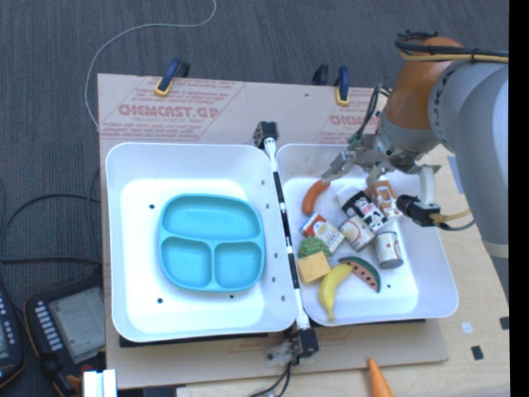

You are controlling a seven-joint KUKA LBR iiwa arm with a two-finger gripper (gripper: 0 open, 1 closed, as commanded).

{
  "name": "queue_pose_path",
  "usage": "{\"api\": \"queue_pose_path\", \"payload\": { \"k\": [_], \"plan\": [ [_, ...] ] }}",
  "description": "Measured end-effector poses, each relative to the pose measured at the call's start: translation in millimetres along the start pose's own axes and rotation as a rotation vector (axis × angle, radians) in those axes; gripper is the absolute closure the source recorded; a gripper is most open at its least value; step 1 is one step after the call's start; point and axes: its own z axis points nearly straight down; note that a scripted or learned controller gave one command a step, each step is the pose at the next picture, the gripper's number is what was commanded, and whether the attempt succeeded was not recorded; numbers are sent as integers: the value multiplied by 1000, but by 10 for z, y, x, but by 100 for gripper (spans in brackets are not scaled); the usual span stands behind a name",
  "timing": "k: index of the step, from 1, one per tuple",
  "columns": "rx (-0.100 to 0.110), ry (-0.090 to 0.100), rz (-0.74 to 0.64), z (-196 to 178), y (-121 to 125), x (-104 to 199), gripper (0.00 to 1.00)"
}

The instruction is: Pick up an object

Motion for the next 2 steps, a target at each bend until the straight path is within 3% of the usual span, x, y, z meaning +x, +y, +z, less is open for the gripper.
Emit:
{"api": "queue_pose_path", "payload": {
  "k": [1,2],
  "plan": [
    [11,6,1,281,-343,183,0],
    [9,3,1,179,-338,174,100]
  ]
}}
